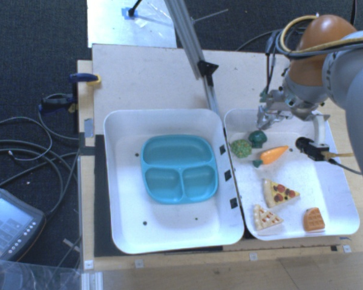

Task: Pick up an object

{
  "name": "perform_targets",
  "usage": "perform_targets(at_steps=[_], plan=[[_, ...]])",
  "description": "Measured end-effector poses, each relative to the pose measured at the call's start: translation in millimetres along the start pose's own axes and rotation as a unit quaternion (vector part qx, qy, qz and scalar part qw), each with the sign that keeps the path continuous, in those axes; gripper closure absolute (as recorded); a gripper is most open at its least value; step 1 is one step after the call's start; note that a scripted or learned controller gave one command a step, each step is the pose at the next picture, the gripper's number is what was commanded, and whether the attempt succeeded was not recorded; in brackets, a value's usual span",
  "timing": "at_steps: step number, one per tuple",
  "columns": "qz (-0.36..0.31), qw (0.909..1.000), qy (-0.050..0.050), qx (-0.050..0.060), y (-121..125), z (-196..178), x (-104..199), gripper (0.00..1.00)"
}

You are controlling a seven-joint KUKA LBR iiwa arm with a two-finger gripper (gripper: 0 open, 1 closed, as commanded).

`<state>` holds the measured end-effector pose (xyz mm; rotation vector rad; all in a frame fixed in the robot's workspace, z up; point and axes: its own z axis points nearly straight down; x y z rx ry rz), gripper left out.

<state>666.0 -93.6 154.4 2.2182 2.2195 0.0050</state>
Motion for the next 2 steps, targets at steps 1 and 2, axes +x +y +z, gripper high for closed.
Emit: perform_targets(at_steps=[1,2], plan=[[-0.003,1.0,0.0,-0.002,6.1,-64.1,4.9,1.0],[-0.003,1.0,0.0,0.001,7.0,-60.3,5.0,1.0]])
